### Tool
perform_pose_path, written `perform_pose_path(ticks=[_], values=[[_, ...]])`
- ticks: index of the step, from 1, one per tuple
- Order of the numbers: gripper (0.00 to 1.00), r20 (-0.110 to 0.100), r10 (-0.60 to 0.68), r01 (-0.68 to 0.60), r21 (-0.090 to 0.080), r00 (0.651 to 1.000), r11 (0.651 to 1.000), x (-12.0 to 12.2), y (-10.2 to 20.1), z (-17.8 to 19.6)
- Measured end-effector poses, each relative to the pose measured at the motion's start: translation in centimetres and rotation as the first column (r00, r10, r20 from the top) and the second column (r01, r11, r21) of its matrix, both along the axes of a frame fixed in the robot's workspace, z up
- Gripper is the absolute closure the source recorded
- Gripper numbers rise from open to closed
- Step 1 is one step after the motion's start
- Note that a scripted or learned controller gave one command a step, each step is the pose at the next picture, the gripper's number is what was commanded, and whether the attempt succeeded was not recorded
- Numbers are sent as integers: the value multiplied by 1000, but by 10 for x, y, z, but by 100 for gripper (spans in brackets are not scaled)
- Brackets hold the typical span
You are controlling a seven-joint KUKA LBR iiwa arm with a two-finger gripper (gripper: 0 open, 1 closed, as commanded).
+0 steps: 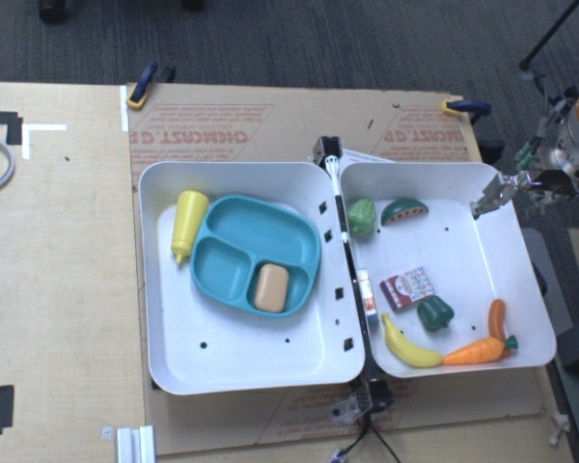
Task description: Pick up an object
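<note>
The right bin (463, 249) holds a green round vegetable (362, 216), a watermelon slice (403, 210), a red and white carton (407, 287), a dark green pepper (434, 312), a banana (408, 347), a carrot (475, 352), a small red-orange piece (497, 318) and a thin white and red tube (367, 293) against its left wall. My gripper (497, 193) hangs at that bin's upper right rim, apart from every object, and nothing shows in it.
The left bin (241, 355) carries a teal divided plate (256, 256) with a tan bun (270, 287) in one compartment, and a yellow bottle (186, 223) beside it. Both bins rest on a cardboard sheet (232, 128). A black clip (328, 149) joins the bins at the top.
</note>
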State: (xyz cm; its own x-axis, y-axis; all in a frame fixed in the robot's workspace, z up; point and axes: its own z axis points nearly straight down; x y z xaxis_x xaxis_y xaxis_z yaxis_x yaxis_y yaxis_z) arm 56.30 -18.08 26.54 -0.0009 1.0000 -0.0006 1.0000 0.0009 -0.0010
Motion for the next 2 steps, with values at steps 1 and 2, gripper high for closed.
perform_pose_path(ticks=[1, 2], values=[[0, 0, 82, -82, 0, 997, 997, -16, 29, -152], [0, -1, -76, 76, 1, 997, 997, -40, 86, -130]])
